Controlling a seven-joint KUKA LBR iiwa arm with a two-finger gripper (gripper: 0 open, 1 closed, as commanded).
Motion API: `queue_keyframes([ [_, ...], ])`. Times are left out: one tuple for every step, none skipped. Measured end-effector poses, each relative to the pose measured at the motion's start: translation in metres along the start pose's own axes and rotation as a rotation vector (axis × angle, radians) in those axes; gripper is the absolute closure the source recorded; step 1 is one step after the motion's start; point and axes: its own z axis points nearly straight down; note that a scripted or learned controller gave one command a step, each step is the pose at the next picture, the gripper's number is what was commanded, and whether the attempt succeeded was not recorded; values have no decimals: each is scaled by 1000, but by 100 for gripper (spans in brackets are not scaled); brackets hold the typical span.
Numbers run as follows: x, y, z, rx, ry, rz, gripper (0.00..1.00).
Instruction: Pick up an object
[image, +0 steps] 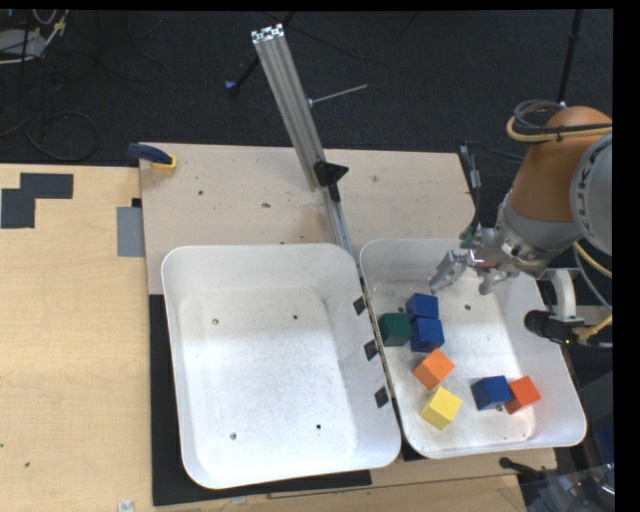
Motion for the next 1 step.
queue_keyframes([
  [-6,8,38,-22,-6,-1,0],
])
